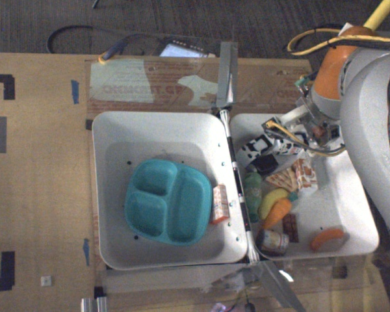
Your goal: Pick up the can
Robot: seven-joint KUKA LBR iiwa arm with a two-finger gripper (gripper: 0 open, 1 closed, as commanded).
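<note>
**binwatcher:** Can [273, 242] sat lowest in the frame, tucked into the lower left corner of the right bin [351, 194], pretty much against the wall it shares with the left bin [110, 174]. It looked like it was lying on its side, but it was small and blurry, so I wouldn't swear to it.

**kuka_guy:** And where was the gripper [289, 132]?

**binwatcher:** Up at the top of that same bin, over a black-and-white cow-print thing [259, 149]. So the can was well apart from it, down and a bit to the left. Between the two lay a heap: a striped packet [298, 174], a green lump [252, 190], a banana [272, 200] and a carrot [277, 214], the carrot's tip ending just above the can. A brown chocolate bar [290, 227] sat just to the right of the can.

**kuka_guy:** Open or closed?

**binwatcher:** Honestly couldn't tell, since cables and the wrist covered that part. Nothing was visibly held in it.

**kuka_guy:** And the other bin?

**binwatcher:** It held a teal divided plate [169, 201] with a small orange box [220, 204] touching its right edge.
</note>
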